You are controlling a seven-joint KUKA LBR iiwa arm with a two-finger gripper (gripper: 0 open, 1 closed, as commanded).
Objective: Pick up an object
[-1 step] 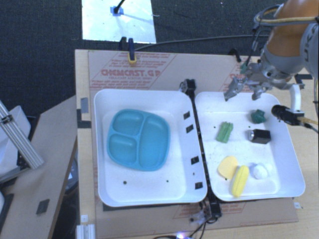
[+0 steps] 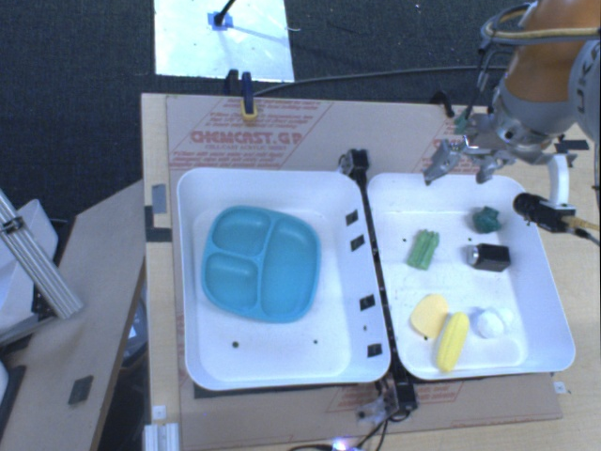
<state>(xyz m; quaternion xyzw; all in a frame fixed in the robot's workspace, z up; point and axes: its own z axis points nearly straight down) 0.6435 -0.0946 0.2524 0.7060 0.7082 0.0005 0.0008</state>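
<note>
On a cardboard-topped bench over dark carpet, two white bins sit side by side. The gripper hangs over the right bin's far rim, fingers spread, nothing between them. Nearer than that rim lie a green block, teal lump, black box and yellow banana. The left bin holds a blue divided plate.

— What does the arm in the upper right look like?
— Grey body, rounded orange band on top, black cables looping beside it, and pale metal jaws at its lower end.
</note>
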